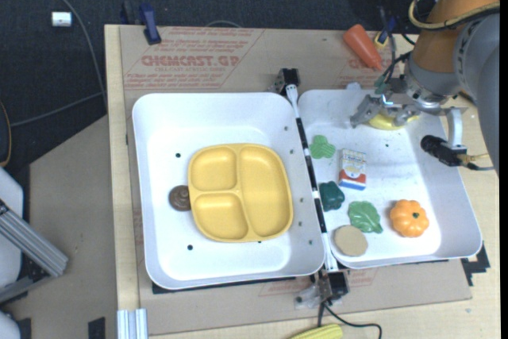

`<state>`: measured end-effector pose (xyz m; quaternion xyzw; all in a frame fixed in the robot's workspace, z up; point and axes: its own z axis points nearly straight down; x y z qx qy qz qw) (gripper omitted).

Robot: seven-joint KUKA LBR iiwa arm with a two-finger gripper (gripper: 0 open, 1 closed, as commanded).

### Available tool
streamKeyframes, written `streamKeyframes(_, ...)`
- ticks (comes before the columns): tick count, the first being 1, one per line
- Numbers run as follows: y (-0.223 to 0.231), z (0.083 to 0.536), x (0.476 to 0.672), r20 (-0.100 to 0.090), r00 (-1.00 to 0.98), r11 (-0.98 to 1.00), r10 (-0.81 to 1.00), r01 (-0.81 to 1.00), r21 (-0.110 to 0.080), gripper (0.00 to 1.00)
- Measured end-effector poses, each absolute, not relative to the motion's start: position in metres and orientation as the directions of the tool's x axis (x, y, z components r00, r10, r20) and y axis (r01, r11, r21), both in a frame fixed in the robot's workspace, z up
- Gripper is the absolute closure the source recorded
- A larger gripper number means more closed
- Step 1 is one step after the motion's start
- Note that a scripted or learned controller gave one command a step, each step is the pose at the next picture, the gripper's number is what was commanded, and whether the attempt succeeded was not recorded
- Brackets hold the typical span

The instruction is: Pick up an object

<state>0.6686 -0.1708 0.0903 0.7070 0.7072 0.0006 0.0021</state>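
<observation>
I see gripper [381,113] low at far end of right white bin [444,246], fingers spread around small yellow object [386,121], not pinching yet; I judge grasp step underway; next I'd need fingers pressed together, then straight lift; orange pumpkin toy [409,217] lies well apart.

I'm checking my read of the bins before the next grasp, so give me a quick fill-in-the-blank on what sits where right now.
1. The yellow divided plate lies in the ____ bin.
2. The orange pumpkin toy lies in the right bin, near its ____ corner.
3. The gripper is over a ____ object at the right bin's far end.
4. The brown round piece touches the plate's ____ edge.

Missing words: left; near right; yellow; left
</observation>
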Motion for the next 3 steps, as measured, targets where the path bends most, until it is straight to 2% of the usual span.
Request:
streamKeyframes(1, -0.172, 0.102, 0.667, -0.001, 0.0, 0.0, 1.0, 1.0, -0.008, 1.0)
streamKeyframes(2, -0.171, 0.102, 0.669, -0.002, 0.001, -0.001, 1.0, 1.0, 0.001, 0.0)
streamKeyframes(3, -0.222, 0.163, 0.667, -0.003, 0.0, 0.0, 1.0, 1.0, 0.004, 0.0)
